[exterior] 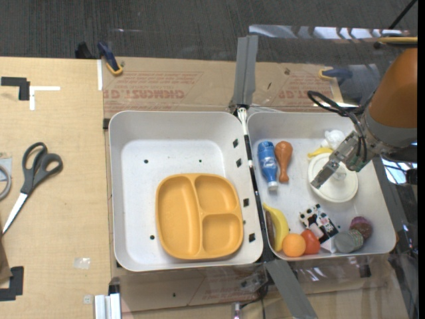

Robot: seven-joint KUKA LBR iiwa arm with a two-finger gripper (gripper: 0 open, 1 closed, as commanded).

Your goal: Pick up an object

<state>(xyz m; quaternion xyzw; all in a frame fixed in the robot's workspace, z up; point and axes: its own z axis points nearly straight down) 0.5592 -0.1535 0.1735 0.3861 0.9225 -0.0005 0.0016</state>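
My gripper (324,175) hangs low over the right bin (384,212), above the left part of a white round dish (337,186). Nothing shows as held in it. Just behind it lie a small yellow piece (319,153) and a white lump (332,138). A blue bottle (267,164) and a brown toy drumstick (284,158) lie at the bin's left. Along the front are a banana (277,222), an orange (293,245), a red piece (310,238), a black-and-white toy (317,219), a grey object (346,242) and a purple one (361,227).
The left bin (133,178) holds a yellow divided tray (199,215). Scissors (32,171) lie on the wooden bench at the far left. A grey divider strip (244,72) runs behind the bins. The arm's orange band (398,92) is over the right bin's far corner.
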